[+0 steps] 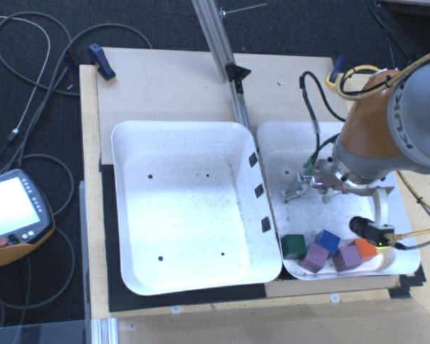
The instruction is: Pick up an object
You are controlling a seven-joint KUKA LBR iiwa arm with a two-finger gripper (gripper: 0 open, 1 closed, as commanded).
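Several small blocks lie along the near edge of the right bin point(272, 145): a green cube point(294, 246), a blue cube point(327, 240), a purple block point(315, 257), another purple block point(347, 258) and an orange block point(365, 250). My gripper point(299, 188) hangs over the middle of the right bin, pointing left, above and behind the blocks. Nothing shows between its fingers, and it touches none of the blocks. The grey and orange arm covers the bin's right side.
The left bin point(186, 206) sits beside the right one, divided by a shared wall with black clips. A metal post point(215, 31) slants up from behind the bins. Cables loop at the back right, and a pendant point(14, 213) lies off the bench at left.
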